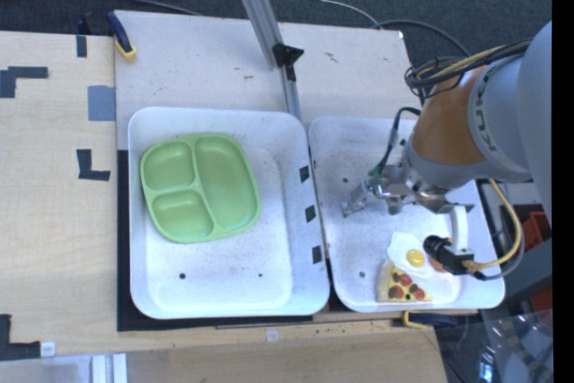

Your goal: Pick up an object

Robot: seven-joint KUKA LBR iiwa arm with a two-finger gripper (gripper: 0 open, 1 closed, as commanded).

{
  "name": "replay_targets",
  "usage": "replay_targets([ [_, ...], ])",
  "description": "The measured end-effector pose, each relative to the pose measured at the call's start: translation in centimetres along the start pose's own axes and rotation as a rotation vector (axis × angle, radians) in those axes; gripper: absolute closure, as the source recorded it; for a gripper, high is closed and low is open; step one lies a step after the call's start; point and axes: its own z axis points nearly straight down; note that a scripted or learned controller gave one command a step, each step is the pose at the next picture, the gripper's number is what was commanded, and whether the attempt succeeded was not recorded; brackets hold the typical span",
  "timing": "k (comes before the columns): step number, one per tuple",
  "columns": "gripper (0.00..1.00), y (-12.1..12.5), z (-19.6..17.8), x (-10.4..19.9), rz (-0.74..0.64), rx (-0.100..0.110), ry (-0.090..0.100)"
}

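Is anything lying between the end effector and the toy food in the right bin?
Nothing visible does. The end effector hangs over bare floor of the right bin; the fried egg and pizza slice lie toward the bin's near right corner, with open bin floor between.

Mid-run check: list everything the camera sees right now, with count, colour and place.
Bins: two, white, side by side on the bench.
Divided plate: one, light green, three compartments, in the left bin.
Toy fried egg: one, white with yellow yolk, near the front of the right bin.
Toy pizza slice: one, yellow with red spots, front of the right bin, just below the egg.
Clamp: one, blue and yellow, at the bench's far left corner.
Pole: one, grey metal, slanting down between the bins.
Arm: one, grey with orange band, from the right.
Gripper: one, low over the right bin.
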Motion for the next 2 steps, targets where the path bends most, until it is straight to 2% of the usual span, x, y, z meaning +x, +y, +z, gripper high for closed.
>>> replay_targets([
  [1, 1.0, 0.1, -1.3, 0.2, -0.003, -0.004, 0.001],
  [2, 1.0, 0.7, -5.8, 0.6, -0.002, -0.011, -0.001],
])
